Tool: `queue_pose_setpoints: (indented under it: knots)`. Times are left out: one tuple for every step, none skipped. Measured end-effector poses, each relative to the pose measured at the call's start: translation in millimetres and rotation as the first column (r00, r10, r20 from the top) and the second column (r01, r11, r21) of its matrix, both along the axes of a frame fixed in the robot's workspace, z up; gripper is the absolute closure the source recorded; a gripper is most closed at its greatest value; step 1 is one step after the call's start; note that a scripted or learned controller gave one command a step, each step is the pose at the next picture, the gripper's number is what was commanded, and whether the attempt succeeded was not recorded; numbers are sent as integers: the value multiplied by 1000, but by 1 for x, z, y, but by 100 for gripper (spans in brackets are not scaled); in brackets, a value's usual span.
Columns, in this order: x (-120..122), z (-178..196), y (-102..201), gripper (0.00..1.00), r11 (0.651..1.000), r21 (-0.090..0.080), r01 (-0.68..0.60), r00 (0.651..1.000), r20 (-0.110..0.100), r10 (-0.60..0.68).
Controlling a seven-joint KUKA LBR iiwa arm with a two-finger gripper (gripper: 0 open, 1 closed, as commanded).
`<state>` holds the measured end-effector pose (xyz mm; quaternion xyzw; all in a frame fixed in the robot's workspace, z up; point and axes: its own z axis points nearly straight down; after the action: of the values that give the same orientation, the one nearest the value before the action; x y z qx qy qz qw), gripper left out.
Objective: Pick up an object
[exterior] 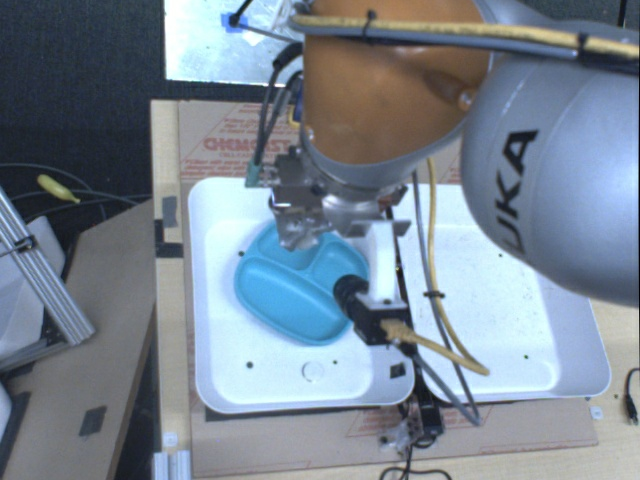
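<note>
Two white bins sit side by side on a cardboard sheet (215, 143), left bin (215, 298) and right bin (540, 338). Aluminium rail (35, 268) leans at the far left, with a yellow bit (55, 188) beyond it. Shiny foil-looking panel (215, 28) at the far end.

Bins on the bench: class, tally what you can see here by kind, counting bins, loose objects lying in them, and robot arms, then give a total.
White bins: 2 (left bin, right bin)
Blue dish-like object in the left bin: 1
Robot arm: 1
Total: 4
</note>
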<state>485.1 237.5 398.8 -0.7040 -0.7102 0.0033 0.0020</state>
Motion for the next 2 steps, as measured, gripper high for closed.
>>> queue_pose_setpoints:
  knots:
    - [21,123,-28,100,1000,8,10,1000,22,-10]
    - [20,127,-26,100,1000,5,2,1000,12,-2]
